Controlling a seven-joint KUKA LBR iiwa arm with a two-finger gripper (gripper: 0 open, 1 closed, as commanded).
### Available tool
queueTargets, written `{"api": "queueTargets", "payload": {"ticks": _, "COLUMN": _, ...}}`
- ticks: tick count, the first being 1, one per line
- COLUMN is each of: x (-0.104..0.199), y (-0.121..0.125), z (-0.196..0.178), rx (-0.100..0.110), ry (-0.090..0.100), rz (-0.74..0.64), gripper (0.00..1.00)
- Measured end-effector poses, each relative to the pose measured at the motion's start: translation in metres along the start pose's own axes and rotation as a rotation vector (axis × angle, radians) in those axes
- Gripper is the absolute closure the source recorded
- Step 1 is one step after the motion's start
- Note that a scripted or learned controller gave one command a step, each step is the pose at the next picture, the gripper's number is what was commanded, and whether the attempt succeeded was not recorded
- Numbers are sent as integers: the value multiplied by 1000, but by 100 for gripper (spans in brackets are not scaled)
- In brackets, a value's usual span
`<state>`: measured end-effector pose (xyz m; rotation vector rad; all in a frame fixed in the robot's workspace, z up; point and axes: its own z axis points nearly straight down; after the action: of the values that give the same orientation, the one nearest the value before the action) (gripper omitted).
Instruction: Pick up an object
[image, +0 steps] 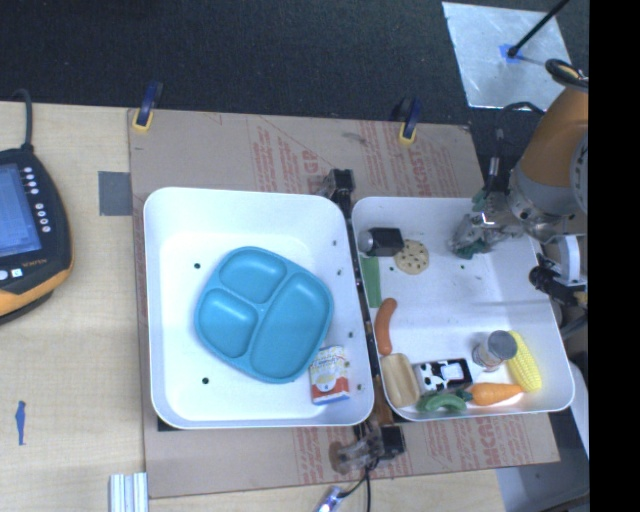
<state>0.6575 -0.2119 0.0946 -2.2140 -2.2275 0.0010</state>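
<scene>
Gripper (478, 232): low over the far right part of the right bin, beside its rear wall; whether anything sits between the tips cannot be told from this view.
Arm (553, 150): reaches in from the right, orange band above the wrist, wrist angled down into the bin.
Right bin (460, 295): holds the pickable things, most crowded along the near wall and left wall, leaving the middle floor bare.
Cookie (410, 258): flat on the floor, near the gripper and to its left; judged the closest candidate.
Black block (384, 241): touching or just beside the cookie, at the bin's far left corner.
Sausage (384, 325): lies lengthwise along the left wall.
Bun (399, 380): near left corner, against the wall; likely hard to reach.
Cow toy (442, 375): between bun and carrot.
Carrot (495, 395): along the near wall.
Corn (525, 361): near right corner, beside a can (494, 350).
Left bin (165, 300): carries a blue plate (263, 313) and a small carton (330, 374), well apart from the gripper.
Task state: judged not yet done; no object is seen lifted.
</scene>
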Motion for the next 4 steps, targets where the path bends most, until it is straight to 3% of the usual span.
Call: {"api": "queueTargets", "payload": {"ticks": 4, "x": 0, "y": 0, "z": 0, "rx": 0, "ry": 0, "rz": 0, "gripper": 100}}
